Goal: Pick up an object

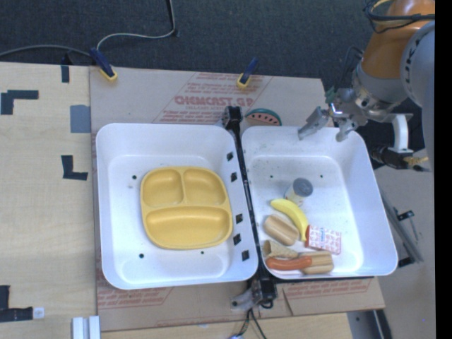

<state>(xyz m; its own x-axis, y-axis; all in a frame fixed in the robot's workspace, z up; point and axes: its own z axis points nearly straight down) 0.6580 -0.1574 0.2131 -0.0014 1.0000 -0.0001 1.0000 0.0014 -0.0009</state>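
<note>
The arm [402,41] reaches in from the right, its orange band up at the far right corner; the gripper [327,125] hangs over the far rim of the right bin [367,189], its two fingers spread apart with nothing between them. Down in that right bin the toys sit clustered toward the near side; a small grey-capped bottle [299,188] lies nearest the centre, with a yellow banana [292,215] just beside it; a hot dog bun [281,229] touches the banana's left side; a red and white packet [324,239] lies to the banana's right; a hot dog in its bun [299,263] rests along the near wall. All of these are well apart from the gripper. Over in the left bin [113,189] a yellow divided plate [186,207] lies flat in the middle.
</note>
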